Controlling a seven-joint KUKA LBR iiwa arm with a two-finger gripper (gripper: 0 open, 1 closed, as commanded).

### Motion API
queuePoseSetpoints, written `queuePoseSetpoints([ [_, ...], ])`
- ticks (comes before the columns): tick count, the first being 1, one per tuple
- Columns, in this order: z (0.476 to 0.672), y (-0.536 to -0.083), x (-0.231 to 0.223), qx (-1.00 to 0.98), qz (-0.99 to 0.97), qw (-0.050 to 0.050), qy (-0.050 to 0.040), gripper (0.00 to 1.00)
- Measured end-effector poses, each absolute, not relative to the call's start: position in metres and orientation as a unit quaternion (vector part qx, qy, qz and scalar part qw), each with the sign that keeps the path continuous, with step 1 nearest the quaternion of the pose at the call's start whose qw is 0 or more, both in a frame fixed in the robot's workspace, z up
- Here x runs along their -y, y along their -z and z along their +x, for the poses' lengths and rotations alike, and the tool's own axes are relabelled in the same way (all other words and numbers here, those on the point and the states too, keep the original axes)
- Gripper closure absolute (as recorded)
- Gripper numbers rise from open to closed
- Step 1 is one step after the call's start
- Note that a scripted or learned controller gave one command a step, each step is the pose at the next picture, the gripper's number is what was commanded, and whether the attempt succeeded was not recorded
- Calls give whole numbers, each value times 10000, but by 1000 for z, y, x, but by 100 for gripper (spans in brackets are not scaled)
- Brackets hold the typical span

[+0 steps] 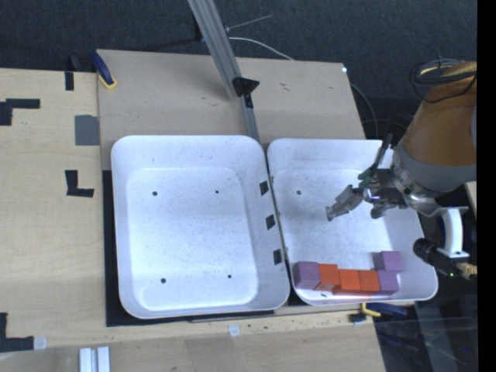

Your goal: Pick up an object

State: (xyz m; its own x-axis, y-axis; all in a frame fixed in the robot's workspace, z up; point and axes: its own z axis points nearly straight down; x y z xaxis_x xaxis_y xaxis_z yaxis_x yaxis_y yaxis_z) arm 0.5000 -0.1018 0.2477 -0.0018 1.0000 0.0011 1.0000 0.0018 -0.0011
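Camera view:
Arm: grey w/ orange band (446, 126), reaches in from right, wrist over right bin.
Gripper (341, 205): above right bin's middle, pointing left & slightly down; jaws look slightly apart, nothing btwn them. Well apart from blocks.
Right bin (325, 155): shallow white, speckled; blocks all crowded along its near edge.
Purple block (307, 273): near-left corner of right bin, touching orange row.
Orange blocks (350, 280): row in the middle of near edge, btwn the purple ones.
Purple blocks, right end (388, 270): one on bin floor, one behind/above it by near-right corner; exact stacking can't tell.
Left bin (186, 223): white, just beside right bin, rims touching.
Bench (46, 153): tan wood, black tape marks at left.
Metal bar (221, 49): slanted, runs from top down to gap btwn bins.
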Motion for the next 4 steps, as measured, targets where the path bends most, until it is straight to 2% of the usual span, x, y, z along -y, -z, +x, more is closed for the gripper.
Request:
queuePoseSetpoints([
  [1, 514, -313, 62, 7094, -7048, -18, 23, 0],
  [2, 540, -193, 14, 7082, -7060, 35, -32, 0],
  [3, 574, -191, 21, 7081, -7061, 0, -2, 0],
  [4, 610, -192, -13, 7090, -7052, 3, 5, 0],
])
